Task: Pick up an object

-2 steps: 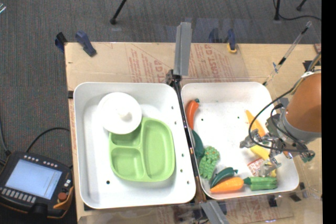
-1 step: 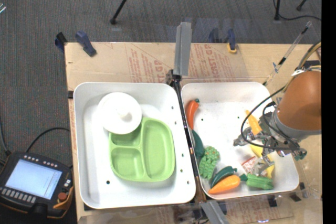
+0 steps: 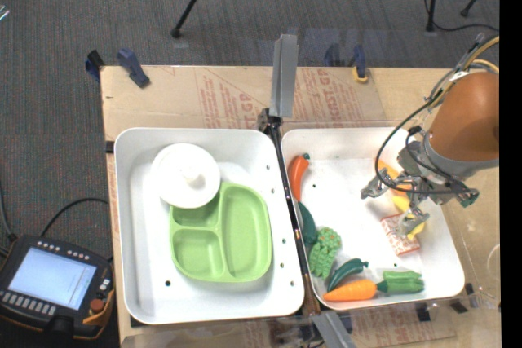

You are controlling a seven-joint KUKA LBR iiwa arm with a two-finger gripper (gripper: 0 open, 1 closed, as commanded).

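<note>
Gripper point(image 3: 405, 204): right-centre of frame, over right bin point(image 3: 342, 163); finger state can't tell.
Packet point(image 3: 400, 235): under gripper, lower right; long axis approx. upper left–lower right.
Carrot point(image 3: 353, 291): bottom, tip pointing left.

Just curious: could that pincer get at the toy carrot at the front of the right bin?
Probably yes. The carrot lies uncovered, nothing on top, though green vegetables crowd against it. The pincer hangs nearby.

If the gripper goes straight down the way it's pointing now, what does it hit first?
Most likely the small red and white packet lying on the right bin's floor, just under the gripper. A yellow object sits close beside it; depth is hard to judge from this slant.
</note>
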